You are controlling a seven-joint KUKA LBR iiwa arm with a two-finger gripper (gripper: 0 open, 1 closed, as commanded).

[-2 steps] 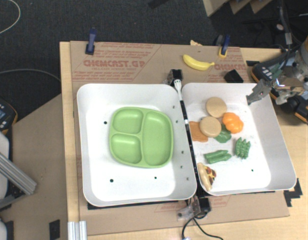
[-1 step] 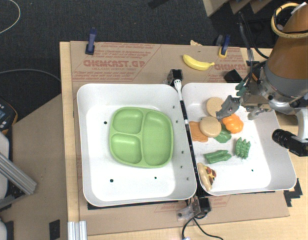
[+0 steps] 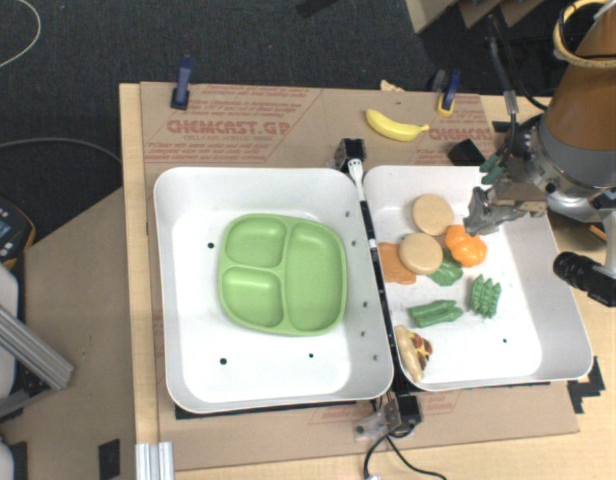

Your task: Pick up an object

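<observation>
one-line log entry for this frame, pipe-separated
phase: approach | gripper: low over right bin, beside orange toy | grasp: none seen | left bin: green divided plate | banana: on bench outside bins

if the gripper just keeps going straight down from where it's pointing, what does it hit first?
Most likely the orange toy fruit, which lies just under the gripper in the right bin. The upper tan round cookie sits close beside that line. Height above the fruit is unclear from this slanted view, so the contact point is a guess.

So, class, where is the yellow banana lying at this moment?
The banana lies outside both bins, on the brown board behind the right bin, near its back left corner, between the two blue clamps at the board's far edge.
</observation>
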